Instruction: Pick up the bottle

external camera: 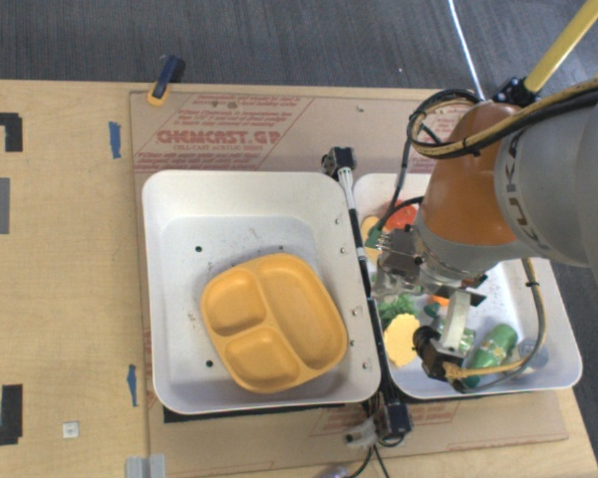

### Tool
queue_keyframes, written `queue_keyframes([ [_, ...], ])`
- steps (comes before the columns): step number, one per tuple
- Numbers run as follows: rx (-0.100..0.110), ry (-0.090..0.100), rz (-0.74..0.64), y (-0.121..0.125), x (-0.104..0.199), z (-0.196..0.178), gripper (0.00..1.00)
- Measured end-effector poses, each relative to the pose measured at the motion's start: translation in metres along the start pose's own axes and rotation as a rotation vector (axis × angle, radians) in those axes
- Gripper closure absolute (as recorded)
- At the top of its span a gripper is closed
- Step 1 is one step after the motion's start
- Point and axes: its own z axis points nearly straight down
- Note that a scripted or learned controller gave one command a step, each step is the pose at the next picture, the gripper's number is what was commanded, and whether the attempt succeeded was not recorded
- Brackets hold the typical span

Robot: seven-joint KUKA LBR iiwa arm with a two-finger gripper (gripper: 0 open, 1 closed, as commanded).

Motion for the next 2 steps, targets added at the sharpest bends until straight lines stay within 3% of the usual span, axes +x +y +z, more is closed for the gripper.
queue_keyframes([
  [1,0.0,0.0,-0.247,-0.028,0.037,-0.028,1.0],
  [2,-0.001,-0.001,-0.517,-0.02,0.012,-0.083,1.0],
])
